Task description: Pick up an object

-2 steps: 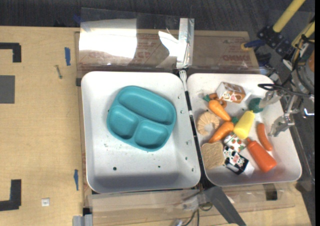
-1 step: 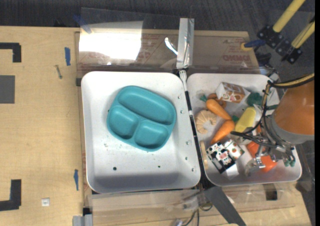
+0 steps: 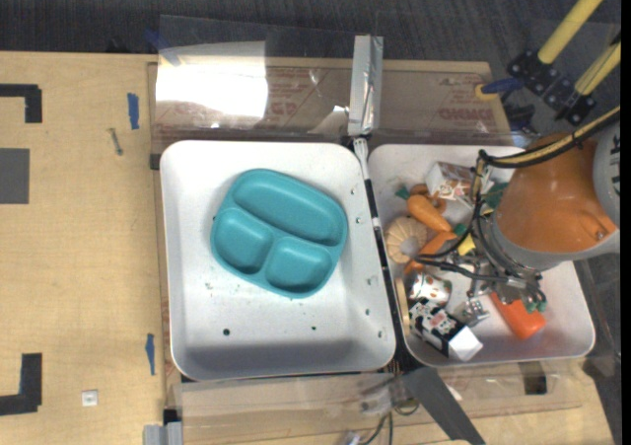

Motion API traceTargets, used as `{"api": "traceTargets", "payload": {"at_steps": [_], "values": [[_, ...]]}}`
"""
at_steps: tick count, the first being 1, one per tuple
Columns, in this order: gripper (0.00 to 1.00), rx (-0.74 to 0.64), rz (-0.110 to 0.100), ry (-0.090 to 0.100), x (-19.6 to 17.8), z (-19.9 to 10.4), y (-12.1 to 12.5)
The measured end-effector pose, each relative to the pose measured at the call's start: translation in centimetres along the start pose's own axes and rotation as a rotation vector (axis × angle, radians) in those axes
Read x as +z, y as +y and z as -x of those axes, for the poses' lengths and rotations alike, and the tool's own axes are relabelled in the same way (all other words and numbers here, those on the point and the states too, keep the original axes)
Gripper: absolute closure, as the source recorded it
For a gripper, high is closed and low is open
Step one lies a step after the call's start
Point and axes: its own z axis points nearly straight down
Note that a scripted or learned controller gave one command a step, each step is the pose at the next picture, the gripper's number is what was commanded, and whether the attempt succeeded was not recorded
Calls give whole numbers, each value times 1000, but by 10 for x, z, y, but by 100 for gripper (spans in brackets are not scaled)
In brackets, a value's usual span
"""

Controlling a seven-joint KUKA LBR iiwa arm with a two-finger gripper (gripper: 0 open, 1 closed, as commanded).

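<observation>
The arm reaches down into the right bin (image 3: pixel 582 334), and its orange band (image 3: pixel 547 211) covers much of the middle of this bin. The gripper (image 3: pixel 498 287) hangs under the band, low over the bin floor, among dark cables. If the claw is spread or pressed together, I cannot tell: the wrist and the cables hide its tips, and nothing can be seen between them.

The relation that matters is this. The nearest thing is an orange carrot-like toy (image 3: pixel 521 319) with a green end, which lies just beside the gripper toward the near right corner of the bin; its long axis runs slantwise across that corner. On the other side, toward the near left corner, lie a white block (image 3: pixel 464 342) and a small black and white toy (image 3: pixel 430 317). Along the left wall of the bin lie a round beige toy (image 3: pixel 403 239) and another orange piece (image 3: pixel 430 213). In my judgement the carrot-like toy is the likely target, because it is closest.

The left bin (image 3: pixel 187 236) carries a teal divided tray (image 3: pixel 280 230) in its middle, well apart from the gripper.

The things at the far side of the right bin are small and partly covered, so I cannot name them.
</observation>
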Motion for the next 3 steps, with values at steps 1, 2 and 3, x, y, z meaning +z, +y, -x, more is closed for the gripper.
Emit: {"api": "traceTargets", "payload": {"at_steps": [1,2,3], "values": [[0,59,8,11,-10,47,-15],[0,56,5,9,2,5,-75],[0,-84,5,5,1,-11,-69]]}}
